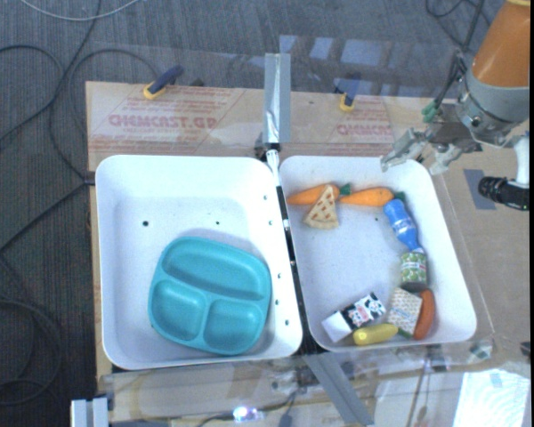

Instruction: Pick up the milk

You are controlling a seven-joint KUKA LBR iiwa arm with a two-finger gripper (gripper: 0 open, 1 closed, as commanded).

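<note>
The small cow-patterned milk carton (365,312) looks like printed card or plastic. The two shallow white bins (125,185) look smooth, matt plastic. The turquoise divided tray (211,294) has a satin plastic sheen. The bench board (205,118) looks like bare wood.

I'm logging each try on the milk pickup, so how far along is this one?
Nothing looks done yet: the milk carton lies in the right bin by its near edge, beside a yellow toy. In hand: the tool hovers over the bin's far right corner, holding nothing, well away from the carton. Left: reach the carton, grasp it, lift it.
</note>
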